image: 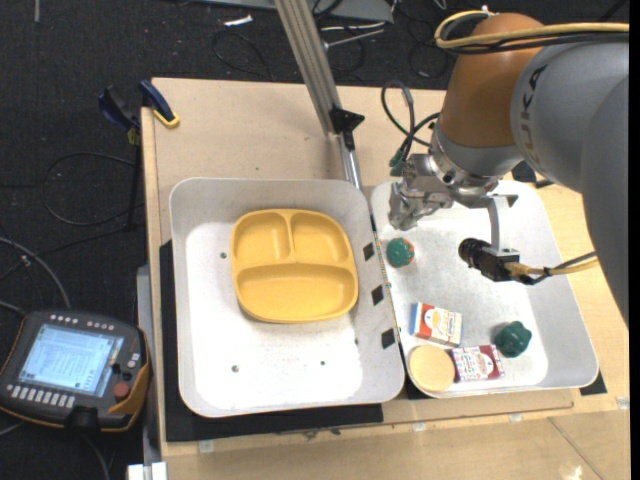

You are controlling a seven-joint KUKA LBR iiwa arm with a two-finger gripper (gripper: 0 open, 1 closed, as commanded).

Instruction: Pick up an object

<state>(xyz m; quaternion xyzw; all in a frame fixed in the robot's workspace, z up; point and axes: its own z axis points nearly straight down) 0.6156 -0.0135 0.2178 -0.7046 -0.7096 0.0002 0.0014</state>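
Observation:
My gripper (403,218) hangs over the left part of the right bin (560,268), just above a small green ball (400,253). I see nothing between the gripper and the ball to show contact. Toward the bin's front lie a white and red carton (436,322), a round tan lid (432,366), a red and white packet (476,364) and a dark green lump (514,339).
The left bin (200,368) holds a yellow divided plate (294,265). A black cable end (485,258) dangles over the right bin. A metal pole (312,58) slants up behind the bins. A teach pendant (70,368) lies off the bench at the lower left.

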